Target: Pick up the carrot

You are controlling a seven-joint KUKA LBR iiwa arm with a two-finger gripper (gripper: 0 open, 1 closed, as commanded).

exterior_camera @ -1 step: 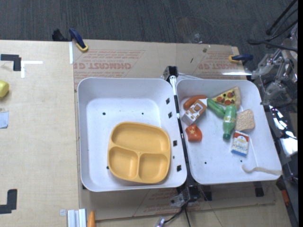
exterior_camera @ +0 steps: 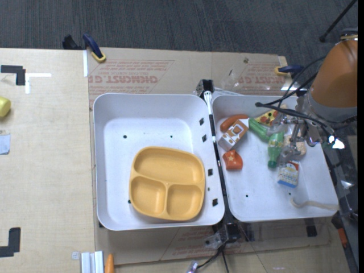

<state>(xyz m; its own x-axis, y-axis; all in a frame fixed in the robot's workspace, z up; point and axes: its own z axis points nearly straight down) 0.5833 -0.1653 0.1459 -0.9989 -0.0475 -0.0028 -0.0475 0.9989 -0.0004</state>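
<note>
Nearest the camera, yellow tray fills left bin, unused | right bin: carrot at far-left corner, beside tomato | gripper hovers over bottle, apart from carrot; finger state cannot tell

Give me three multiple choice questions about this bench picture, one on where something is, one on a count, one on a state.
1. Where is the yellow plate?
A. left bin
B. right bin
C. on the cardboard

2. How many compartments does the plate have?
A. two
B. three
C. five

3. The plate's compartments are:
A. bare
B. holding a tomato
C. stacked with cartons

Answers:
1 A: it lies inside the left bin.
2 B: one long section and two smaller ones.
3 A: the tomato and the other toy food sit in the right bin.
</note>
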